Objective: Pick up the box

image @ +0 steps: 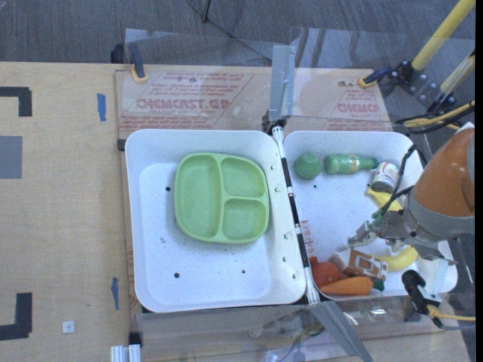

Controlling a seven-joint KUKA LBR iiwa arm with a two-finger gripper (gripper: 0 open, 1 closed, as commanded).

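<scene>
The arm comes in at the right edge of the frame, its orange band over the right bin (343,138), and the gripper (371,234) hangs low in that bin's lower right part. Its fingers look slightly spread, reaching toward the left, with nothing visibly between them. The box (367,265), a small flat carton with a brown and white face, lies just below the fingertips, wedged among the clutter. A carrot (348,286) lies against its lower edge, a red item (325,271) sits to its left and a banana (398,259) curves at its right. That crowding is probably why the gripper sits so close over it. A clean pinch needs the fingers to straddle the carton without catching its neighbours.

Higher in the same bin, a green ball (307,165) and a green bottle (347,163) lie well apart from the work. The left bin (151,277) holds only a green divided plate (222,197).
</scene>
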